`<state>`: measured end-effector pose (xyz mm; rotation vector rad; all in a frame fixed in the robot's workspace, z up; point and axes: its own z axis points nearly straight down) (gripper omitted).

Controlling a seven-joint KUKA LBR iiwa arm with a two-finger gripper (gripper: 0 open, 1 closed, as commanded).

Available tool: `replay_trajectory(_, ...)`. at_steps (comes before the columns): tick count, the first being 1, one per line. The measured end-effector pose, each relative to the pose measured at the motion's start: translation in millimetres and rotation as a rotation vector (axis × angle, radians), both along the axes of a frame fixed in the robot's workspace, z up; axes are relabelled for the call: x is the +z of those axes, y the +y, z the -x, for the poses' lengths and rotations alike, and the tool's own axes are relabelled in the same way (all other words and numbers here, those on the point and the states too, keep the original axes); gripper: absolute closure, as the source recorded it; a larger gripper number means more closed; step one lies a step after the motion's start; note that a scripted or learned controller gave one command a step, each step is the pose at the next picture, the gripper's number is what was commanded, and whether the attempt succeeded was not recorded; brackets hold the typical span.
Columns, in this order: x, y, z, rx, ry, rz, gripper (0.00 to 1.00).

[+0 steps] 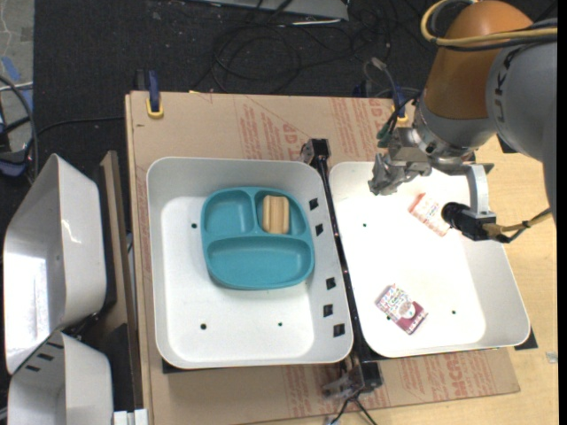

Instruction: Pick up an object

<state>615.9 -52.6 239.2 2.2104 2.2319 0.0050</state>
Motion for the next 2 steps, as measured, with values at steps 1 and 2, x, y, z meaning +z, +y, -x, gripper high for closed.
replay_trajectory(1,2.2,61.3,-16.8,0.0,0.0,0.0,1.0)
replay_trajectory(2,8.0,118.6,-25.2,0.0,0.0,-0.001,1.0)
